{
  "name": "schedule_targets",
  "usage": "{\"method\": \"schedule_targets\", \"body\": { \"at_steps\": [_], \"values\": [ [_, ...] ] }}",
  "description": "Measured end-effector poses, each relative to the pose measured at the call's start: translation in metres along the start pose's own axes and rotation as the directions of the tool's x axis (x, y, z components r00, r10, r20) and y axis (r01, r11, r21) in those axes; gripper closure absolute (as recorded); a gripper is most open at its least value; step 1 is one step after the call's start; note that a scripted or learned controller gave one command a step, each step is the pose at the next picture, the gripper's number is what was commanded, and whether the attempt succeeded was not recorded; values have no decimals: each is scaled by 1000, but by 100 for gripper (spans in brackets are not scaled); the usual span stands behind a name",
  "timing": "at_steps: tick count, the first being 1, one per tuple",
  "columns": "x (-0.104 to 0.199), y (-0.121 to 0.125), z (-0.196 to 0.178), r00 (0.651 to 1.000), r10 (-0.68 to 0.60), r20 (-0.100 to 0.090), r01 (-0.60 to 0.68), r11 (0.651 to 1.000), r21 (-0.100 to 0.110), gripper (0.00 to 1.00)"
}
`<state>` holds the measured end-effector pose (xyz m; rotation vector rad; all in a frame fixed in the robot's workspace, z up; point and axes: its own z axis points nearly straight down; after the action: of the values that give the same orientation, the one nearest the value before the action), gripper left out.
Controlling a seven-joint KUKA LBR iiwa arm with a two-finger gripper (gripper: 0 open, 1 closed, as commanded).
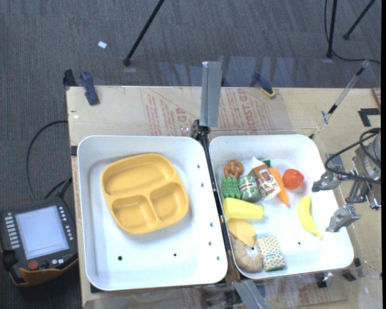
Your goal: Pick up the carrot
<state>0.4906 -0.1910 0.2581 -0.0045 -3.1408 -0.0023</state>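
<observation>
Hovering at the right bin's [280, 272] outer edge with my gripper [334, 201] spread apart and holding nothing, I see the slim orange plastic carrot [280, 187] off to its left, past the yellow banana [306, 215], long axis slanting beside the red tomato [294, 178].

The slim orange carrot [280, 184] lies in the right-hand shallow white bin [334, 253], touching a round red tomato [294, 178]; the open metal two-finger gripper [327, 201] hovers at that bin's right rim, apart from a yellow banana [306, 215].
</observation>
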Motion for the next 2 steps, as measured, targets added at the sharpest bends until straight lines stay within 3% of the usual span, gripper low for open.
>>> {"method": "schedule_targets", "body": {
  "at_steps": [1,2],
  "values": [
    [-74,11,142,999,-37,18,37,999,7,0],
    [-84,20,154,999,5,33,-5,1000,13,0]
  ]
}}
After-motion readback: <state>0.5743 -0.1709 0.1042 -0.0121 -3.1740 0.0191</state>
